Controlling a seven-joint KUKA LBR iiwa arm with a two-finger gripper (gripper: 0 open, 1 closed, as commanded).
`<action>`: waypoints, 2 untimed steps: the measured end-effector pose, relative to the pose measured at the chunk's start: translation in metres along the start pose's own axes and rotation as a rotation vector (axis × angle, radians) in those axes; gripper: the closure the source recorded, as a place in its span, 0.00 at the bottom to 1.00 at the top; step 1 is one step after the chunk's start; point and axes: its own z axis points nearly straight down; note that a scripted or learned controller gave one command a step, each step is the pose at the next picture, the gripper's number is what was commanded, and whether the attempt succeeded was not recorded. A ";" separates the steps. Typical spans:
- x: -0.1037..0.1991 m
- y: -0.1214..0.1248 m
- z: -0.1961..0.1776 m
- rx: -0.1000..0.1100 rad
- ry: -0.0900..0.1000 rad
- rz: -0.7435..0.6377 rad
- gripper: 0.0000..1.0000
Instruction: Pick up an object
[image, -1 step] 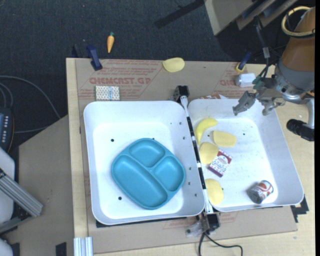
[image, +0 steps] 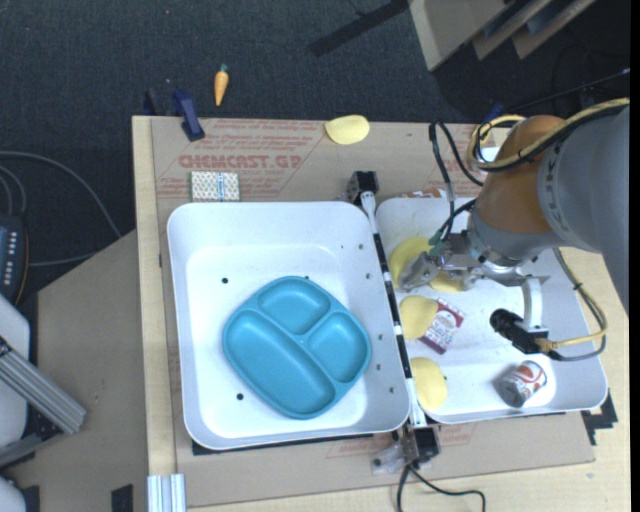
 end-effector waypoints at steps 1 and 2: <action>-0.019 0.054 -0.004 0.005 -0.001 -0.001 0.00; -0.019 0.021 0.000 0.001 0.000 0.001 0.00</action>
